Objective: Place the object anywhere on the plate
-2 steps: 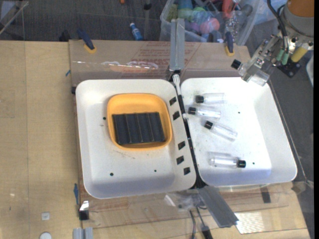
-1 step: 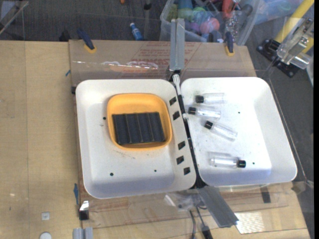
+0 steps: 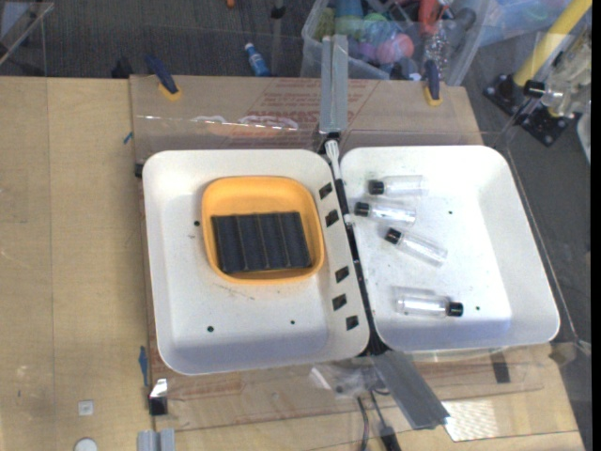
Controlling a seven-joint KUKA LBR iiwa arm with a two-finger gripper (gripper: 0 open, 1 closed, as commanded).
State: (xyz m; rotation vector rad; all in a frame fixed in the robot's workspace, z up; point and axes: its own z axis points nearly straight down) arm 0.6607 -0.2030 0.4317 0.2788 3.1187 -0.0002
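Bench [image 3: 66, 252]: tan surface across the frame, bearing both bins.
Left bin [image 3: 178, 327]: shallow white bin, centre-left of the frame, holding the plate.
Right bin [image 3: 488, 289]: shallow white bin, centre-right, touching the left bin along a middle seam.
Plate [image 3: 263, 194]: orange, rounded-square, in the upper middle of the left bin.
Black ridged block [image 3: 261, 242]: dark ribbed slab lying on the plate, covering most of its floor.
Vials: four clear tubes with black caps, all in the right bin: one at upper left [image 3: 394, 187], one just below it [image 3: 385, 212], one slanted at centre [image 3: 415, 244], one lower down [image 3: 428, 305].
Gripper: jaw state cannot be told here.
Progress: judged as not begun; every vial lies apart from the plate, so a pick, a carry across the seam and a release remain.
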